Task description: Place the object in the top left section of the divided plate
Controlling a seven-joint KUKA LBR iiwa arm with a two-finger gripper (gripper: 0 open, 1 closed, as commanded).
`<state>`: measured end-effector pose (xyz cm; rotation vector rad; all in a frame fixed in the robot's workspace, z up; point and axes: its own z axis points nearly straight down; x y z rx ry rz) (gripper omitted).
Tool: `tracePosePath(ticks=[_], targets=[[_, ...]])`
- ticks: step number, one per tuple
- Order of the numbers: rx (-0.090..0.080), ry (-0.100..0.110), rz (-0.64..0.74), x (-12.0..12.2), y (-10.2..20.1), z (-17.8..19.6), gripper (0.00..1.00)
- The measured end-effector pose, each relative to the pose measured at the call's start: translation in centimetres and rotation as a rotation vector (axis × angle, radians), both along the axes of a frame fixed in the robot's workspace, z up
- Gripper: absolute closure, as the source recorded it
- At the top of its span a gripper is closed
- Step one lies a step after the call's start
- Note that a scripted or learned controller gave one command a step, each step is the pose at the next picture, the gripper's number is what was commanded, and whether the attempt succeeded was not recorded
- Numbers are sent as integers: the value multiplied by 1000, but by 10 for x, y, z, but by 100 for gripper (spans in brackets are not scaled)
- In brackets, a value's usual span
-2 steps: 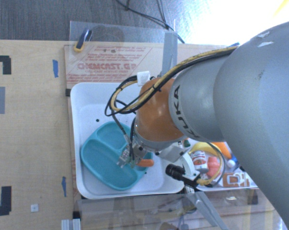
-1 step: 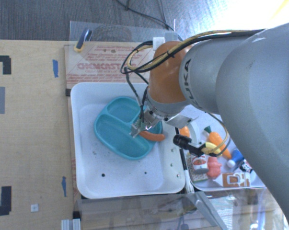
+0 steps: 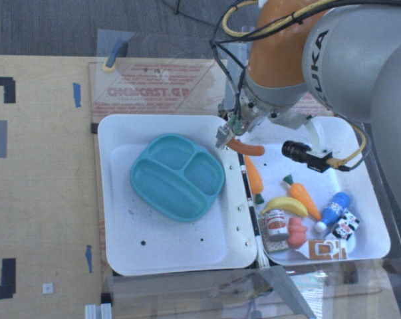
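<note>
A teal divided plate lies tilted in the left bin, with its top left section bare. My gripper hangs over the rim between the two bins, just right of the plate's upper edge. A red sausage sticks out to the right from between the fingertips, and the gripper is shut on its left end. The arm's grey and orange body covers the back of the right bin.
The right bin holds a carrot by the divider, a second carrot, a banana, a can, a blue bottle, a small cow toy and a carton.
</note>
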<state>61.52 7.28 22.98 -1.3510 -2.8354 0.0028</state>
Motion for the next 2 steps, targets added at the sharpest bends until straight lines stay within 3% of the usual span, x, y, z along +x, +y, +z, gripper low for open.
tracePosePath(ticks=[1,2], targets=[[-1,4,-89,-27,16,-47,100],[0,-1,-59,6,75,-20,100]])
